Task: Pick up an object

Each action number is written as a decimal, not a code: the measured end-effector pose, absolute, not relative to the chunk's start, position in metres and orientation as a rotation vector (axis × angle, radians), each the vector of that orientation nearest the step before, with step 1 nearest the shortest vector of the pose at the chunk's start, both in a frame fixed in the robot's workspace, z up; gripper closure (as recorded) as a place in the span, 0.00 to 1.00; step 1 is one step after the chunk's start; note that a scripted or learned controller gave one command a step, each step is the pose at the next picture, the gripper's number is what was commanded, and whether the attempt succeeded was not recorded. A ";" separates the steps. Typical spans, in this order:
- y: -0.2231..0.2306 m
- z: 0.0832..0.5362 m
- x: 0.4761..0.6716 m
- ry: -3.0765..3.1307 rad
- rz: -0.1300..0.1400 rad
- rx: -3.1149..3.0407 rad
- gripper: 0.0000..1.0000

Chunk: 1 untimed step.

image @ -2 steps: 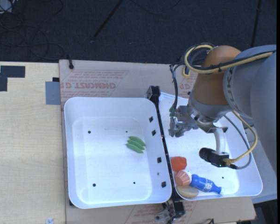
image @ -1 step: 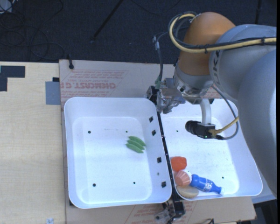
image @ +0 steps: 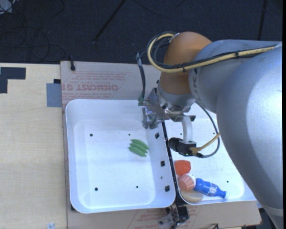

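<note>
**Pick not made yet — nothing seen in the tool**

Candidate objects all lie loose in the bins. Small green ridged plastic piece [image: 139, 147] lies on the floor of the left white bin [image: 81, 128], right of centre, near the wall shared with the other bin. In the right white bin [image: 233, 187], bunched in the near corner: orange-red rounded block [image: 182, 166], pink-and-white ribbed piece [image: 186, 181], blue bottle-shaped toy with a white label [image: 210, 188], tan flat disc [image: 192, 197]; these touch or overlap one another.

The tool [image: 151, 119] sits over the far end of the divider between the bins, well apart from the green piece and from the right-bin cluster. Can't tell how wide it's parted from this angle; no object visible between its tips.

Judgement: early stage. Target choice, descent, closing and lift all remain. Green piece is isolated, the easier target; the cluster risks a multi-object or glancing grab.

Tabletop [image: 24, 142] left of the bins carries nothing relevant.
</note>
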<state>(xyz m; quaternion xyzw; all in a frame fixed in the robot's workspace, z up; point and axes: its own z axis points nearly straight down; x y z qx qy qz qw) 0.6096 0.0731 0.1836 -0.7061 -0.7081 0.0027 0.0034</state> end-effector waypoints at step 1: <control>0.121 0.135 0.644 -2.221 0.005 -2.216 1.00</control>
